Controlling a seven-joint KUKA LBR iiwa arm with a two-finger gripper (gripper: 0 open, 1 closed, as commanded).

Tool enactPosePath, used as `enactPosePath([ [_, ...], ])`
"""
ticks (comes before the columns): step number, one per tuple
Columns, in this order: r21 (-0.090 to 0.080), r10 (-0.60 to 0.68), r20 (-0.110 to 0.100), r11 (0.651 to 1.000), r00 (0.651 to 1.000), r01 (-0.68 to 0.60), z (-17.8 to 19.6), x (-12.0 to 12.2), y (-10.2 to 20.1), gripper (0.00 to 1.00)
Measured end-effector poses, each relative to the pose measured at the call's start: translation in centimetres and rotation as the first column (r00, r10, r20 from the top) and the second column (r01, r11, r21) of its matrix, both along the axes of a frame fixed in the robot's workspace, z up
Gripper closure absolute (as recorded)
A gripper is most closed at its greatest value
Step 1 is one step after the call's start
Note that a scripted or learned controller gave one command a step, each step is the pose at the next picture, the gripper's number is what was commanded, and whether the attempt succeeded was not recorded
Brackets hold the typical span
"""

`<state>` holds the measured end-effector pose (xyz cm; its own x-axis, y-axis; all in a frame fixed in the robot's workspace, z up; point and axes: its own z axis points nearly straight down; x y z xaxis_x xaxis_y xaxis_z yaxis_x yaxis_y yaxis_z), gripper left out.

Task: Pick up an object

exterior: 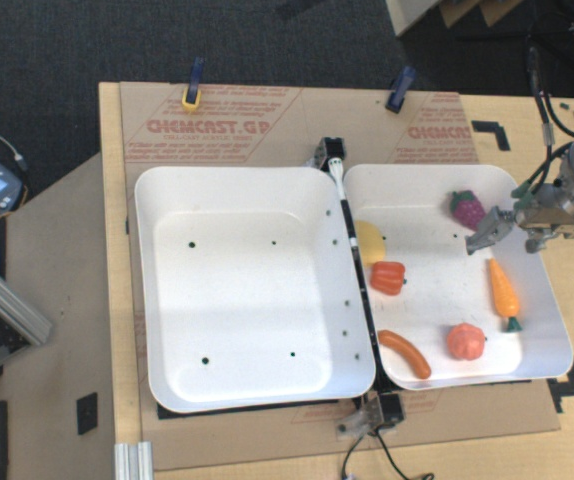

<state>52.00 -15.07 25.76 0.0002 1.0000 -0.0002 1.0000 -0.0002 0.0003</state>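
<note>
All the toy foods are gathered in the right bin (537,363), so the pick must be made there. The tool (502,230) is held at that bin's far right side, just beside the purple toy vegetable (468,208) and above the toy carrot (504,289). Whether it is parted or closed cannot be told. Nothing is seen held in it.

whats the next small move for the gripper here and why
Probably a short move down and toward the purple toy. The gripper sits over the right bin, just beside that toy and with nothing between its fingers, so it looks like the nearest thing to pick. The carrot lies a little further off.
</note>
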Motion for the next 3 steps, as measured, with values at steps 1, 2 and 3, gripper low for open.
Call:
enactPosePath([
  [1, -0.001, 0.001, 0.003, 1.0, 1.0, -0.001, 1.1, 0.1, 0.0, 1.0],
  [2, -0.002, 0.001, 0.005, 1.0, 1.0, -0.001, 2.1, 0.1, 0.0, 1.0],
  [3, 0.002, 0.013, 0.013, 1.0, 1.0, -0.013, 11.7, -0.3, 10.7, 1.0],
])
